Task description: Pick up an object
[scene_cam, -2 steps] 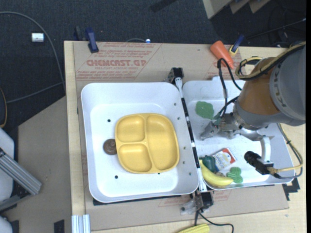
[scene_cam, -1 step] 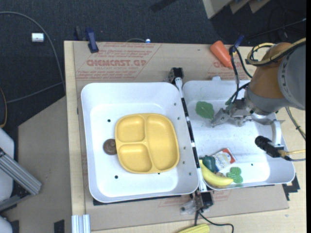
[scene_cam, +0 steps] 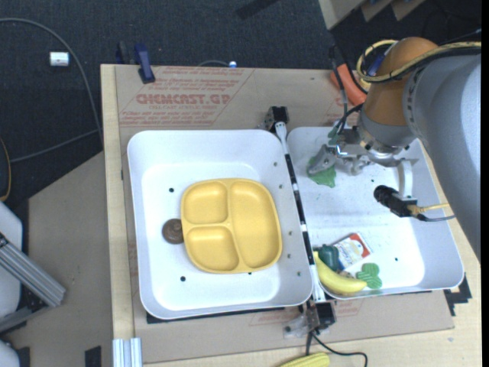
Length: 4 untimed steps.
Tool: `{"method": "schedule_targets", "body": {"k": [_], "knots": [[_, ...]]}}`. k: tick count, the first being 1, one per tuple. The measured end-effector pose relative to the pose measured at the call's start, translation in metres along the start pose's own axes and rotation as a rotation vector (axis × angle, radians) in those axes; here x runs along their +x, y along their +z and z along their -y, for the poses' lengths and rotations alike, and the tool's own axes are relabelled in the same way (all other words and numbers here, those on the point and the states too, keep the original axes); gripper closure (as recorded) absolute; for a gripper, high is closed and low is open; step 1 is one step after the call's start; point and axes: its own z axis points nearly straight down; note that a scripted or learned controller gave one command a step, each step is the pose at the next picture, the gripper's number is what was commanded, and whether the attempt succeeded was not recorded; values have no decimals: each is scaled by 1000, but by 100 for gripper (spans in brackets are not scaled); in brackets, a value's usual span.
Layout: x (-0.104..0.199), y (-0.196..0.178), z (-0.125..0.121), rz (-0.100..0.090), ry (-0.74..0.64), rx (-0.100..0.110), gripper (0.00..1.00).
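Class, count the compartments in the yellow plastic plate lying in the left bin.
3. The yellow plastic divided plate has two compartments at its far side, side by side, and one wider compartment along its near side. None seems hidden.

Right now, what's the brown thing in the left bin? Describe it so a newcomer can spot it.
Start at the left bin, which holds a yellow divided plate. At the plate's left edge a small round brown object sticks out, partly hidden under it. It is the only dark, disc-like thing in that bin.
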Motion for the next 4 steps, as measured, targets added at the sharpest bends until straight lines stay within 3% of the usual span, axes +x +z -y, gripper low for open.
{"method": "schedule_targets", "body": {"k": [1,3,4], "knots": [[4,0,-22,1,0,0,0],[7,0,-9,0,1,4,0],[7,-10,-10,1,0,2,100]]}}
